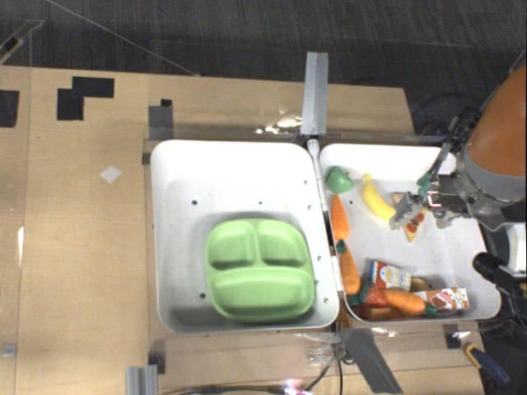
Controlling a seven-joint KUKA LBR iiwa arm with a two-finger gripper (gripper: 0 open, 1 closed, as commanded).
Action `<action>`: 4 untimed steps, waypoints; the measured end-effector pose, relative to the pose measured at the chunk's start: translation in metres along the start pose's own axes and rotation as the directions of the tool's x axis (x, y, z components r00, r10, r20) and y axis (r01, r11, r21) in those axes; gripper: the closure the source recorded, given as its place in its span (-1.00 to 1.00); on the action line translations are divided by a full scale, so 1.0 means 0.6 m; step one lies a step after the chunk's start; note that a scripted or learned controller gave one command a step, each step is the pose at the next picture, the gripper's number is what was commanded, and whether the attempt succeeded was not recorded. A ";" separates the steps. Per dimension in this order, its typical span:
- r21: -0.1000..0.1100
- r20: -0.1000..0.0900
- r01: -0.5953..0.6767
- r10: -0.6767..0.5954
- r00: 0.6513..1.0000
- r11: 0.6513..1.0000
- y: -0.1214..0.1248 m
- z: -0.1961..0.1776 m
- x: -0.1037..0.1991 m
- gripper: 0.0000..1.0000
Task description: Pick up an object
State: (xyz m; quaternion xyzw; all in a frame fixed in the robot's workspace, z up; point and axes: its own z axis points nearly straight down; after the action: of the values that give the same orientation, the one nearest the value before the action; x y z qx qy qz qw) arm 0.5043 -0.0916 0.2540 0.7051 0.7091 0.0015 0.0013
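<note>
The cartons [416, 290] are lying below my pincer [409, 215], which is hovering beside the banana [378, 200]; I cannot tell its grip.

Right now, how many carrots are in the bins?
3, all in the right bin: one carrot along its left wall, one just below it, one among the cartons at the bottom. Others may be hidden there.

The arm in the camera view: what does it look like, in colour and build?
A bulky rounded arm, with a broad orange band above a grey wrist section. A dark cable loops beside it. Its gripper is small, of grey metal, with a green marking near the fingers.
</note>
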 end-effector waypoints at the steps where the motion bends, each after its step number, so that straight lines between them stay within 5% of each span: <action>1: -0.002 0.000 -0.048 0.048 0.999 0.999 -0.026 -0.058 -0.022 -1.00; 2: 0.002 0.000 -0.144 0.144 0.990 0.990 0.065 0.212 0.000 -1.00; 3: -0.016 0.003 -0.137 0.137 0.991 0.990 0.127 0.265 -0.108 -1.00; 4: 0.017 0.001 -0.083 0.083 0.997 0.996 0.201 0.273 -0.101 -1.00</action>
State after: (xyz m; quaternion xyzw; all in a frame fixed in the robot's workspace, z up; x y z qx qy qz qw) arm 0.6258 -0.1517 0.0904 0.7338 0.6793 -0.0047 -0.0047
